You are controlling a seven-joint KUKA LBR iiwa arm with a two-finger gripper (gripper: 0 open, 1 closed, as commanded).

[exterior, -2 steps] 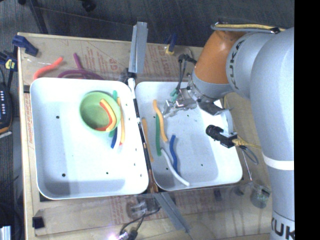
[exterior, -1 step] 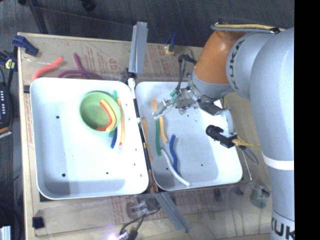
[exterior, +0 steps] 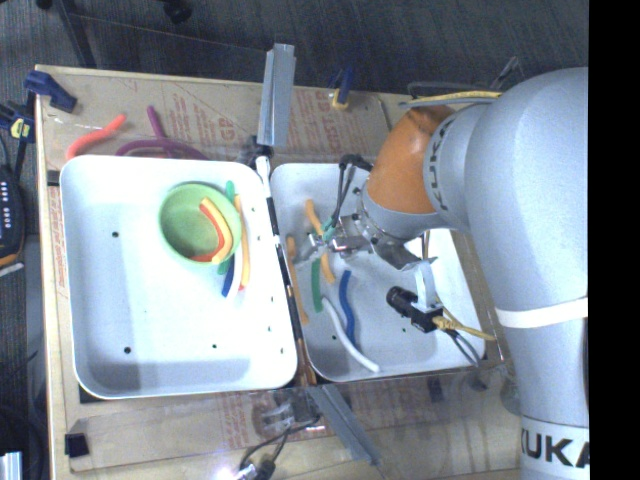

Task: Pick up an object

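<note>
In the right bin (exterior: 400, 360), my gripper (exterior: 326, 240) hangs low over the left half, under the orange wrist band (exterior: 405, 168). Around it lie thin curved strips. An orange strip (exterior: 313, 217) is just behind it. A green strip (exterior: 316, 286) lies directly below it in the view. Right of that is a blue strip (exterior: 346, 302), and a white strip (exterior: 347, 344) lies nearer the front. I see nothing held between the gripper's tips. The left bin (exterior: 110, 288) holds a green bowl (exterior: 190, 224) with orange, yellow and blue strips (exterior: 228, 243) draped over its right rim.
A black plug with a yellow cable (exterior: 418, 310) dangles over the right bin's right side. Orange and purple tubes (exterior: 140, 144) lie on the bench behind the left bin. A metal bar (exterior: 276, 93) stands at the back between the bins. The big grey arm (exterior: 530, 218) covers the right.
</note>
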